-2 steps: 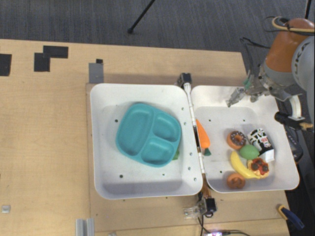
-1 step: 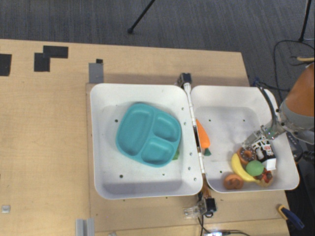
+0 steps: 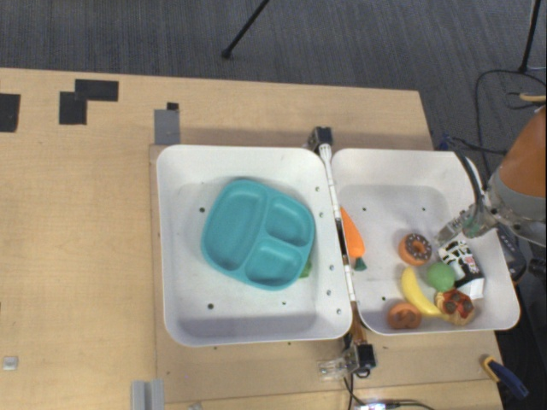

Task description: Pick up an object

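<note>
The right bin (image 3: 389,186) holds several toy foods. An orange carrot (image 3: 352,239) lies by its left wall. A chocolate donut (image 3: 416,247) rests near the middle, with a green ball (image 3: 441,275), a yellow banana (image 3: 416,290), a black-and-white item (image 3: 460,259), a red fruit (image 3: 455,306) and a brown-orange piece (image 3: 403,316) crowded at the front right. My gripper (image 3: 457,227) hangs low over the right side of this bin, just right of the donut and above the black-and-white item. Nothing shows in its grasp.
The left bin (image 3: 184,229) bears a teal divided plate (image 3: 259,232), with a small green thing (image 3: 305,270) peeking from under its right edge. The grey arm with its orange band (image 3: 523,173) comes in from the right. The ridge between the bins (image 3: 335,229) runs front to back.
</note>
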{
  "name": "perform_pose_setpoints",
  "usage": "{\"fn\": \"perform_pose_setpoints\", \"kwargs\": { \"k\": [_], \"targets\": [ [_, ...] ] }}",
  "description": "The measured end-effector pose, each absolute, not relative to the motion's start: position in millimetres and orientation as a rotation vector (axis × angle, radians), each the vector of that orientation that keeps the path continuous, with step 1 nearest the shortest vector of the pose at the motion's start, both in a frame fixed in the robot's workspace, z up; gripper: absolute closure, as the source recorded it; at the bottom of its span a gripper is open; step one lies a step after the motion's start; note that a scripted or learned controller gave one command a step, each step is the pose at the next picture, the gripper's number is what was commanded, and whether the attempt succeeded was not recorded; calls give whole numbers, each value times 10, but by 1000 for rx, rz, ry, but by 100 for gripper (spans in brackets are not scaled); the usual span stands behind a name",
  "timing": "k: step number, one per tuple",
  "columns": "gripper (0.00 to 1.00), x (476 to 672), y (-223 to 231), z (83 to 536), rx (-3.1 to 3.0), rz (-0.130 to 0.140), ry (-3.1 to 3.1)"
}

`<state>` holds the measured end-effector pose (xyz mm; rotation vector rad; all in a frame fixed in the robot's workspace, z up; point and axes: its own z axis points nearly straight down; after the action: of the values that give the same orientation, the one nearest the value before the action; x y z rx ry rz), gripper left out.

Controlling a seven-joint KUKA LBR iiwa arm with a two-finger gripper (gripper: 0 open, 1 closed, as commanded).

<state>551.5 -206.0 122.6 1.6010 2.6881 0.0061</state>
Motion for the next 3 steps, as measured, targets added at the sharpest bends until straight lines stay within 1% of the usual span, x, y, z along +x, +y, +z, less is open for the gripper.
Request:
{"fn": "perform_pose_setpoints", "kwargs": {
  "k": [1,2,3],
  "targets": [
    [100,5710,-1463,1647,1720,4,2624],
    [0,5707,-1469,1645,1721,2,2623],
    [0,5342,-1377,870,1593,5,2697]
  ]
}}
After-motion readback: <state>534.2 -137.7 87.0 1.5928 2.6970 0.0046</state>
